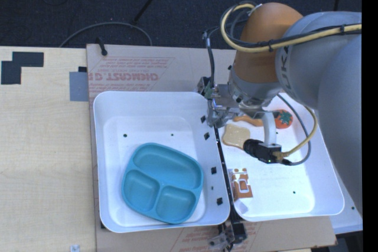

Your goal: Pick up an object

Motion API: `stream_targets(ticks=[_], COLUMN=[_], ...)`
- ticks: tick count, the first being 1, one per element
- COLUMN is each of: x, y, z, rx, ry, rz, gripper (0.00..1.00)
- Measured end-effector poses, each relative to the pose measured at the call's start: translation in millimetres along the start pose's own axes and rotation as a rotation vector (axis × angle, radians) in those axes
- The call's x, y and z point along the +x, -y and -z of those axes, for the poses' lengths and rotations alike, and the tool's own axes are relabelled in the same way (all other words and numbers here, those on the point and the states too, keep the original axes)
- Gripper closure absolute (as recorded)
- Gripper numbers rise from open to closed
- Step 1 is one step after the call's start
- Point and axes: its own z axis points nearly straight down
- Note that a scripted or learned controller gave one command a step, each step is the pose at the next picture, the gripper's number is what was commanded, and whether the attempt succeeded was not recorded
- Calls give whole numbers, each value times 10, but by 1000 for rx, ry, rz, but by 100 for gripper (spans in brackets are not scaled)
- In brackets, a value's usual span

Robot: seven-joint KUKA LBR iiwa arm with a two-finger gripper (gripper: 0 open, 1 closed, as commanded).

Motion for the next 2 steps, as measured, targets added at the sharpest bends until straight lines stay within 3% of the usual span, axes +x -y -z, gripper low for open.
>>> stream_targets(ticks=[1, 2], x=[542, 517], y=[-54, -50], z=[100, 96], rx=[1, 2], ry=[-1, 2], rz=[1, -1], gripper=[100, 0])
